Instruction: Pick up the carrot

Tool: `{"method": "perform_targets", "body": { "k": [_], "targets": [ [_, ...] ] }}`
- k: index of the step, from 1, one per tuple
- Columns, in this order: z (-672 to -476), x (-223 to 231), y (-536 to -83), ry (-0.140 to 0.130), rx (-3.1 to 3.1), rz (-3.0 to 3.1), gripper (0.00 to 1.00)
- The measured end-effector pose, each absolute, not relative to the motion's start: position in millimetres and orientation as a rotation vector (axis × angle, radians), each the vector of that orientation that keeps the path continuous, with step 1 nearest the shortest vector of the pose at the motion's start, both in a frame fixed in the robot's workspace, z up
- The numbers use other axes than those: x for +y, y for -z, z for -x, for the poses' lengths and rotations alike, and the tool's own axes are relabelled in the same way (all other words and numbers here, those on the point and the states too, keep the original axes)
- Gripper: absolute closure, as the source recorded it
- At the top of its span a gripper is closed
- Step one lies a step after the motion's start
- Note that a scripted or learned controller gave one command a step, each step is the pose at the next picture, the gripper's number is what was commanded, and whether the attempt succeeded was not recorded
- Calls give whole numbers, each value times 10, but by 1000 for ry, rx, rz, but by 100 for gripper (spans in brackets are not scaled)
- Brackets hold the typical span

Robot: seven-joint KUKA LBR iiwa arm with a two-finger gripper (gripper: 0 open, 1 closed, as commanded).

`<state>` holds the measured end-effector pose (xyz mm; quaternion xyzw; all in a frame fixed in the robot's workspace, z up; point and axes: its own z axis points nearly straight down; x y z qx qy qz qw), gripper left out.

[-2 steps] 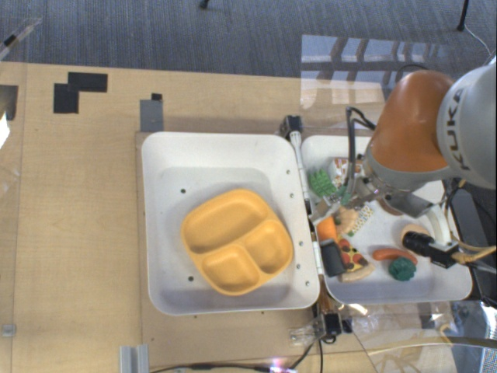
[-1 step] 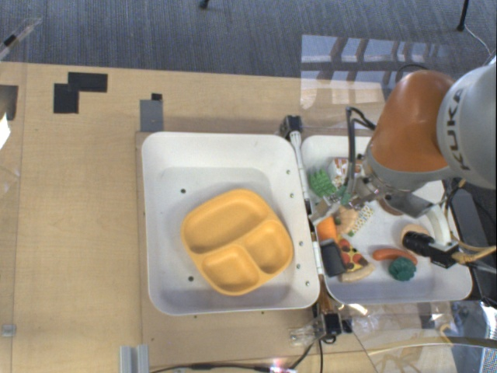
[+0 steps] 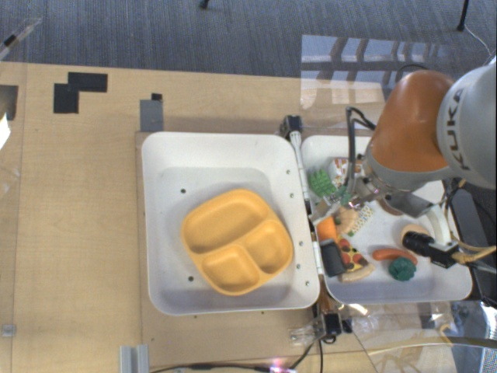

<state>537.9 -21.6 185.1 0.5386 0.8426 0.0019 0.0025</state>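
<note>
Grey carpet (image 3: pixel 155 14), wooden bench (image 3: pixel 70 231), two white bins (image 3: pixel 225 150)

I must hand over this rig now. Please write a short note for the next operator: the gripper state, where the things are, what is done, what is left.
Gripper: low over the right bin, near its left wall; the arm's body hides much of it, so its state is not readable.
Carrot: lies in the right bin by the left wall, just below the gripper, beside the green toy, the pizza slice and other play food.
Yellow divided plate: sits in the left bin.
Done: the arm is positioned near the carrot.
Left: no grasp shows; the carrot is not yet lifted.
</note>
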Motion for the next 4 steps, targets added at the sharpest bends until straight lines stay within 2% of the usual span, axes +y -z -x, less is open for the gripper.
{"method": "perform_targets", "body": {
  "k": [4],
  "targets": [
    [-5379, -216, -1851, -6, 2643, -1689, 0]
  ]
}}
